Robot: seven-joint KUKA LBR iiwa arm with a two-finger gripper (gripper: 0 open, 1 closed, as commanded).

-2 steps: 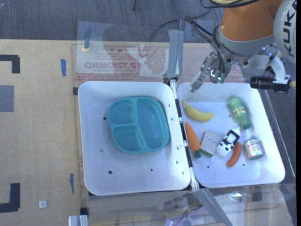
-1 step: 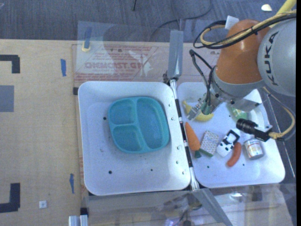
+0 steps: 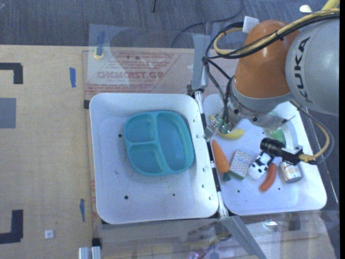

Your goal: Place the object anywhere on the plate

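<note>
- The left bin (image 3: 108,198) holds a teal plate (image 3: 159,142) with three compartments; nothing lies on the plate.
- The right bin (image 3: 302,198) holds the loose things, all well apart from the plate.
- A carrot (image 3: 220,156) lies near that bin's left wall, tip toward the far side.
- Just right of the carrot sits a small dotted block (image 3: 241,163), tilted.
- Next to the block is a black-and-white cow toy (image 3: 258,168).
- A red sausage (image 3: 268,177) lies touching the cow's right side, and a small can (image 3: 290,172) sits just beyond it.
- A banana (image 3: 233,134) lies at the far side of the bin, right under the gripper (image 3: 225,124).
- A bit of green (image 3: 276,136) shows beside the arm; I cannot tell what it is.
- The gripper hangs low over the banana, near the wall between the bins. The arm (image 3: 269,63) and cables hide much of it, and whether it is grasping anything I cannot tell.
- A black part with a yellow cable (image 3: 280,149) juts over the cow and can.
- The bins rest on a brown bench (image 3: 43,161) with black and blue tape marks and a clear sheet at the far side.
- Grey carpet (image 3: 81,4) lies beyond the bench.
</note>
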